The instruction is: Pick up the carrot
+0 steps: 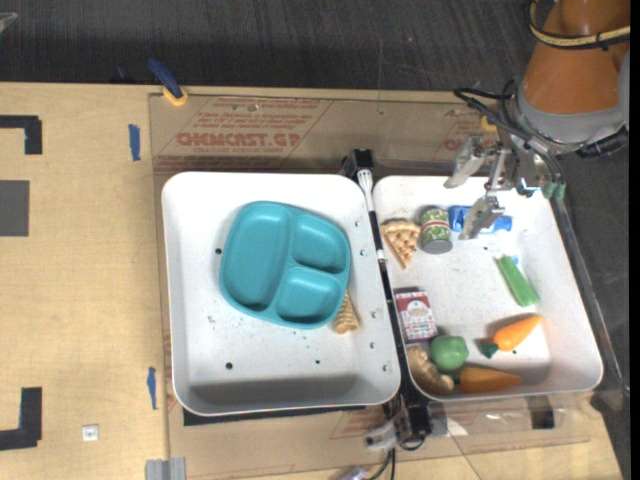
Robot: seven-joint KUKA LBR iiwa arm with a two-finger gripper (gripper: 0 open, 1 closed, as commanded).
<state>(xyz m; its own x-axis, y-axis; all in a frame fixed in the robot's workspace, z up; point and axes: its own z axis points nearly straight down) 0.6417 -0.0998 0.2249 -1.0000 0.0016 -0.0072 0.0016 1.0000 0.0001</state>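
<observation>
Two orange, carrot-like pieces lie in the near right corner of the right bin (570, 268). A short carrot (517, 331) with a green stub sits at a slant. A longer carrot (490, 378) lies flat against the bin's near wall. My gripper (478, 190) hangs over the far part of the same bin, well behind both carrots and just above a small blue item (502, 221). Its fingers (462, 166) stand apart, open, with nothing between them.
The right bin also holds a green can (435, 230), a waffle-like wedge (400, 240), a red packet (415, 315), a green round fruit (450, 351) and a green stick (518, 280). In the left bin (190, 298) lie a teal divided plate (285, 263) and a tan wedge (346, 314).
</observation>
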